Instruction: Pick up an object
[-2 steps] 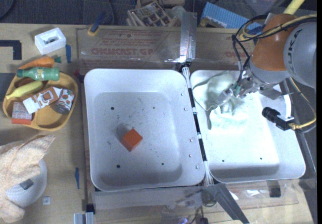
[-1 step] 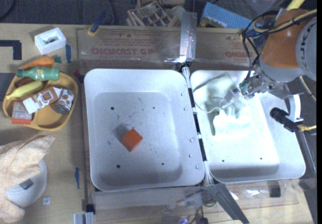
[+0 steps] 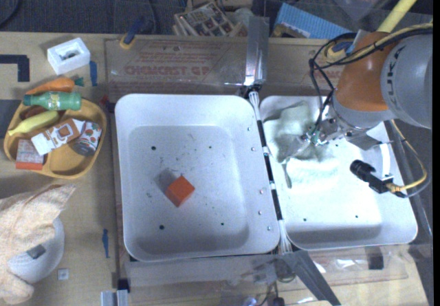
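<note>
Your arm reaches over the right bin (image 3: 402, 229), and the hand (image 3: 315, 136) sits low near that bin's far-left corner, pressed among a pale, crumpled cloth-like thing (image 3: 292, 126). You cannot tell how the hand stands, nor whether anything is caught in it. An orange block (image 3: 181, 190) lies in the left bin (image 3: 130, 119), near its middle and well apart from the arm. By the look of it, you are at the grasp step. Next comes a lift straight up, then a check that something rises with it.
</note>
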Action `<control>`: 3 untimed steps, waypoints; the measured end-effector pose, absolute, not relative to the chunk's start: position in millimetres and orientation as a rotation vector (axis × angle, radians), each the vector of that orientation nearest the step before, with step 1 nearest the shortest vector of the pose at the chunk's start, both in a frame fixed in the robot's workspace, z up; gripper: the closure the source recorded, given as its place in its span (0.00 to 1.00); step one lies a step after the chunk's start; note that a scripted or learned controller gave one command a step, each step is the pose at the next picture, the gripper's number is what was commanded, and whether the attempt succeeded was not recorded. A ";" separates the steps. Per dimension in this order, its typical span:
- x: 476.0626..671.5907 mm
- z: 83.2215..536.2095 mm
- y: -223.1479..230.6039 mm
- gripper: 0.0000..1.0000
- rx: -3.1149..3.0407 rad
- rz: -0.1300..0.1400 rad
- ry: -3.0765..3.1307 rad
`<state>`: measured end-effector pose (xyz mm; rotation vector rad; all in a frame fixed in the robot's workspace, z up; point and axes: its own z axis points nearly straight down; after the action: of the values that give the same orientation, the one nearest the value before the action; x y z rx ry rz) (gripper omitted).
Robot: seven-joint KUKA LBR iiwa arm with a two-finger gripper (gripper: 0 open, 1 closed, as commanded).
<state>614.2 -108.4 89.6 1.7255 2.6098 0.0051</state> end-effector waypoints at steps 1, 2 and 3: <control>632.0 89.0 -128.8 0.00 2.016 0.010 2.393; 622.2 89.4 -125.9 0.00 1.843 0.006 2.530; 636.0 88.7 -168.6 0.00 1.903 0.008 2.484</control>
<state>636.0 -168.6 88.7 1.9026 2.4843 0.0076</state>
